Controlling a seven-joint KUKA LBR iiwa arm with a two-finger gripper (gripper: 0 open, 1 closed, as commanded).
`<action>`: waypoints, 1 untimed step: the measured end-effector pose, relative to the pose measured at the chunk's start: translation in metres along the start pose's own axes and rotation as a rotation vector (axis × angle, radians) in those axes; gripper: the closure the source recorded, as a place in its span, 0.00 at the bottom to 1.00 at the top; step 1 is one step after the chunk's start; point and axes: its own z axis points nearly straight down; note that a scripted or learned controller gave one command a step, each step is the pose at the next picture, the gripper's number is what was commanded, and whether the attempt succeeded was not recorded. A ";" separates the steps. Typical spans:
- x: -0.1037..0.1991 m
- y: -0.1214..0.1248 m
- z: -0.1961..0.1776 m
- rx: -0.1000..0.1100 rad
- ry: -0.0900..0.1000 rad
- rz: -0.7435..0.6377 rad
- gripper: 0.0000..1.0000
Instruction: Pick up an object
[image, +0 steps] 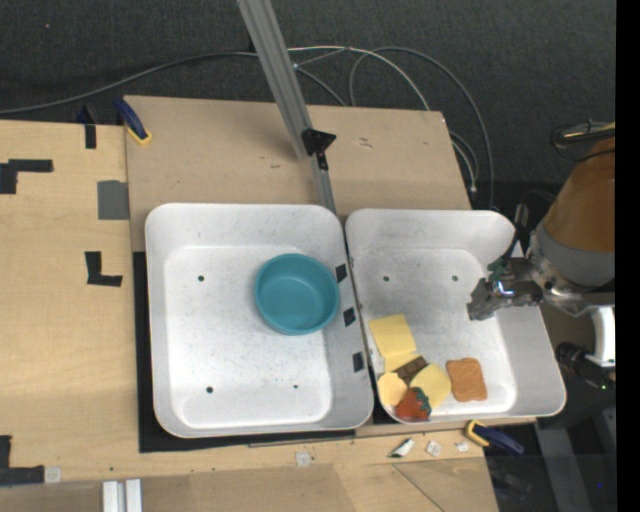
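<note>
Nearest the camera, on the front edge of the surface (250, 470) just below the right bin (455, 245), a few small white scraps (418, 447) are seen beside a blue-and-yellow clamp (490, 436).

At the right bin's right wall the tool (484, 300) is held over the bin floor, carried on the grey arm (580, 235) with its orange band. Nothing is seen between its dark tips, and no object is touched by it. How far it is parted cannot be told (the tips are too small and dark to be resolved).

Within the right bin, a cluster of objects is gathered in the front corner nearest the left bin (245, 320). A yellow block (392, 339) lies farthest from the front wall. Closer to that wall, a dark brown piece (412, 369) is pressed against a second yellow piece (432, 381) and a red item (411, 404). An orange-brown slab (466, 380) lies just beside them, towards the tool but well apart from it.

In the left bin, a teal bowl (296, 292) is set upright, near the wall shared with the right bin. A grey pole (285, 85) is slanted over the surface behind both bins.
</note>
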 end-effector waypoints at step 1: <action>0.000 0.001 -0.035 0.001 0.000 0.001 1.00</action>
